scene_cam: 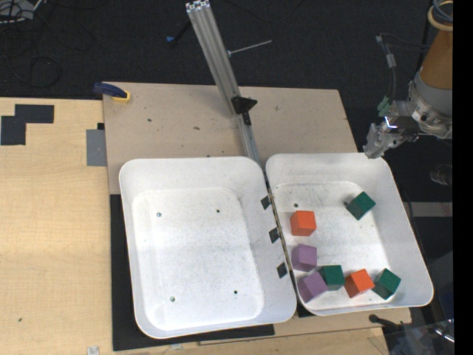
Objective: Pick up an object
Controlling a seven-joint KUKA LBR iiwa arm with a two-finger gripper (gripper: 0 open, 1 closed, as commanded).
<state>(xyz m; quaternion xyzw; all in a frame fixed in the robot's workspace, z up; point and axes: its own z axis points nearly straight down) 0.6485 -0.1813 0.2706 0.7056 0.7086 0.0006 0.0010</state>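
The right bin (332, 167) holds several small blocks. An orange block (302, 222) lies near its left wall, with a purple block (304, 257) below it and a second purple one (311, 285) lower still. A green block (360, 205) sits toward the upper right. Along the front lie a green block (332, 275), an orange block (358, 282) and another green block (386, 282). My gripper (375, 146) hangs past the bin's upper right corner, above the bench edge, with nothing seen in it.
The left bin (148, 176) stands beside the right one. An aluminium rail (219, 58) slants down from the back to the gap between the bins. A blue and yellow clamp (111, 91) sits at the board's back left corner.
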